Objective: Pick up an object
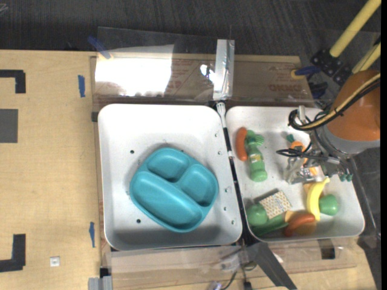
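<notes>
Two shallow white bins sit side by side on the bench, both smooth plastic with rounded corners. The left bin (115,125) has just a glossy teal divided plate (174,188) in it, a rounded shape with three compartments, turned a bit on the diagonal and sitting toward 5 o'clock of that bin's middle.

The right bin (272,116) is where all the small stuff is. Going around it like a clock face: at about 10 o'clock there's an orange carrot-shaped toy (241,144) lying lengthwise, and touching its right side a green bottle (256,157) with a label, also lying down. At roughly 6 to 7 o'clock there's a chunky green piece (259,216) with a flat speckled card or sponge (275,203) leaning over it, and just to the right an orange-red rounded thing (300,221) against the front wall. At 4 to 5 o'clock a curved yellow banana (314,197) lies next to a small round green ball (329,205), the two touching or very near it.

The arm comes in from 3 o'clock, with its big orange band and a loop of black cable. The gripper (307,169) hangs low over the right bin, just above the top end of the banana. It's a tangle of metal and wires from this angle, so honestly I can't tell how it's set or whether it has anything.

Behind both bins there's a clear, shiny plastic sheet (139,71) over brown board.
</notes>
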Robot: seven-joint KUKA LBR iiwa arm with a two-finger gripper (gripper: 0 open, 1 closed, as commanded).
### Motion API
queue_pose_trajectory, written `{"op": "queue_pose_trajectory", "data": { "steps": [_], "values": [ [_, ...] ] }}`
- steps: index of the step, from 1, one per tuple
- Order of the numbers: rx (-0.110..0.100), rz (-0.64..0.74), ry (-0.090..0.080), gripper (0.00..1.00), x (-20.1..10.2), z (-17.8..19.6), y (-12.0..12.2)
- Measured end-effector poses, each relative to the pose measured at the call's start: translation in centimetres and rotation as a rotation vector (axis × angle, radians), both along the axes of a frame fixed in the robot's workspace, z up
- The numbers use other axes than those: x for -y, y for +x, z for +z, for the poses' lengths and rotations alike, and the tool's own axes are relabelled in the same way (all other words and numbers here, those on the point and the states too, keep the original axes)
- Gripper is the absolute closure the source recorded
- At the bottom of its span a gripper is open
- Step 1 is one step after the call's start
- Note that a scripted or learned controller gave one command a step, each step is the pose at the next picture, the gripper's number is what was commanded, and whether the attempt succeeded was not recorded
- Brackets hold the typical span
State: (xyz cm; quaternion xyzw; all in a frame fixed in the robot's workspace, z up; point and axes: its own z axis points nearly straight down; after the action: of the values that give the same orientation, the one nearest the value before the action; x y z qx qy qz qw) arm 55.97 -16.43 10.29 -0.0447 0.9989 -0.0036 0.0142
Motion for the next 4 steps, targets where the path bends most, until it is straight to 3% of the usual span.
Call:
{"op": "queue_pose_trajectory", "data": {
  "steps": [1,2,3,4],
  "values": [
    [-0.016,0.352,-0.005,1.00,5.1,9.5,4.5],
    [-0.020,0.353,-0.002,0.00,5.0,9.2,4.5],
    [-0.017,0.294,-0.002,0.00,5.8,-0.3,4.2],
    [-0.017,0.332,-0.002,0.00,3.3,-1.2,-1.9]
  ]
}}
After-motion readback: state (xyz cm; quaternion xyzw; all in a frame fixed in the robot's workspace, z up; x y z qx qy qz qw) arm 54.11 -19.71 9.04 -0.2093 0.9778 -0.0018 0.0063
